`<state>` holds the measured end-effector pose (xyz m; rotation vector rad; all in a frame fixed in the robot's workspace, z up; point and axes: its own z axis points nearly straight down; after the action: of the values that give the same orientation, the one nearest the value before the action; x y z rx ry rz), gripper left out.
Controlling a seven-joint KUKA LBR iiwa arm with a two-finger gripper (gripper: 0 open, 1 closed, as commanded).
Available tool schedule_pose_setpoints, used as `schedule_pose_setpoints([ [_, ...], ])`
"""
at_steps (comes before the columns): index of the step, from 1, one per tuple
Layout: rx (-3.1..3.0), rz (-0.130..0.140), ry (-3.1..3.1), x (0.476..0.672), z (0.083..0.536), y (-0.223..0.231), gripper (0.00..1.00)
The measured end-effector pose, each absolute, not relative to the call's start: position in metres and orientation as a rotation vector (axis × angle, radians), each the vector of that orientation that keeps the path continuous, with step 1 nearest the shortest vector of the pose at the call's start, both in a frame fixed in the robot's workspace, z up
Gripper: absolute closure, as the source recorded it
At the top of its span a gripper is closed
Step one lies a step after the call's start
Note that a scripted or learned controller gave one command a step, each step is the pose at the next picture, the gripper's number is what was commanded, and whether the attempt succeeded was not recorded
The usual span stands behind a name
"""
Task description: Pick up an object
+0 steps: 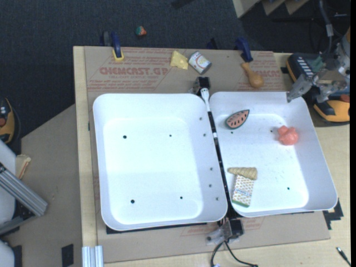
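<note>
A dark carpeted floor is seen around a bench (55, 166) topped with a brown cardboard sheet (139, 70) printed with red lettering. Two shallow white bins are set side by side on it, their inner rims touching along a dark seam. Only small dark dots are seen on the floor of the left bin (105, 149). In the right bin (311, 166), four things are laid out: a watermelon-slice toy (237, 118) near the upper left corner, a pink lumpy object (287, 135) toward the right wall, and, near the lower left, a tan wedge (243, 172) lying just above and touching a small patterned packet (243, 191).

Beyond the bins, on the cardboard, a yellow wedge (179, 60) and a small white carton (199, 62) are found just beside each other, and an orange-tan piece (253, 77) lies farther right. Two blue clamps (116, 44) are fixed along the far edge.

The pincer (297, 89) is seen at the upper right, above the far right corner of the right bin, well apart from the pink lumpy object. Whether it is wide or narrow cannot be told; nothing is seen between its tips.
</note>
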<state>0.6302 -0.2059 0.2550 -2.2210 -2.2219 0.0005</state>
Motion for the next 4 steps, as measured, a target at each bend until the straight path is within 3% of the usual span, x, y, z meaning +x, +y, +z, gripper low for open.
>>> schedule_pose_setpoints([
  [1,-2.213,0.004,-2.219,0.601,0.195,-0.16,0.0],
  [2,-2.219,-0.015,-2.239,0.671,0.277,-0.095,0.0],
  [3,-2.206,0.007,-2.223,0.665,0.179,-0.015,0.0],
  [4,-2.218,0.001,-2.224,0.666,0.185,0.01,0.0],
])
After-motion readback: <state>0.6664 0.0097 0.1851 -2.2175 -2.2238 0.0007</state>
